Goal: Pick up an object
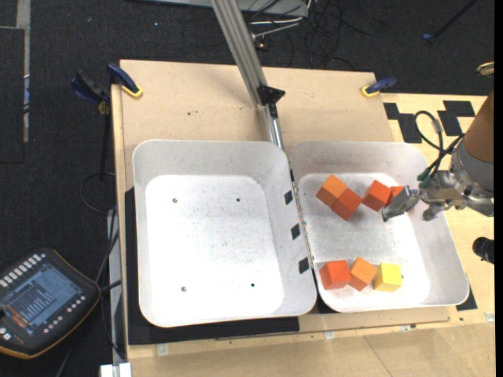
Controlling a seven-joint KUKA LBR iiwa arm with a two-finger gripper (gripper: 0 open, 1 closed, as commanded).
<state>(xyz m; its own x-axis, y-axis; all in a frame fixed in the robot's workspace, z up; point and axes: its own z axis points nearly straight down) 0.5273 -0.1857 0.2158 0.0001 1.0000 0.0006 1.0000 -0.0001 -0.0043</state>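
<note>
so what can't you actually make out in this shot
- Gripper: in the camera view its tips are small and dark against the red block; open, shut or gripping cannot be told.
- Arm: cut off by the right edge.
- Handheld screen, lower left: its display is too small to read.

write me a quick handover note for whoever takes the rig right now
Hand: low in the right white bin, right beside the red-orange cube; whether it grips anything cannot be told from this view.
Things: all in the right bin. A double orange block and the red-orange cube lie in the upper part; a red cube, an orange cube and a yellow cube sit in a row near the front edge.
Done: approach to the red-orange cube.
Left: confirm a grasp and lift; nothing is visibly raised yet.
</note>
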